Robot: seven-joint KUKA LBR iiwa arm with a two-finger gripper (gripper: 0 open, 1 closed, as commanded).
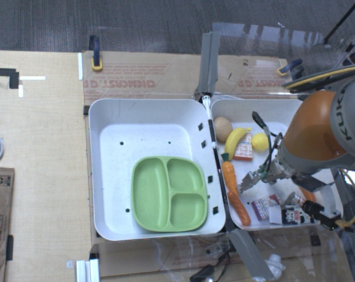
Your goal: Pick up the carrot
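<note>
Camera view: carrot (235,192) lies along the left wall of the right bin (221,106), lower centre-right. Gripper (254,178), jaws spread and holding nothing, hovers just beside it. Approach step; next it should descend over the carrot.

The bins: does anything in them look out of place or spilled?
Nothing looks spilled or broken. The green plate sits slightly turned in the left bin. The carrot lies along the right bin's left wall, beside the gripper, among loosely scattered food items.
</note>
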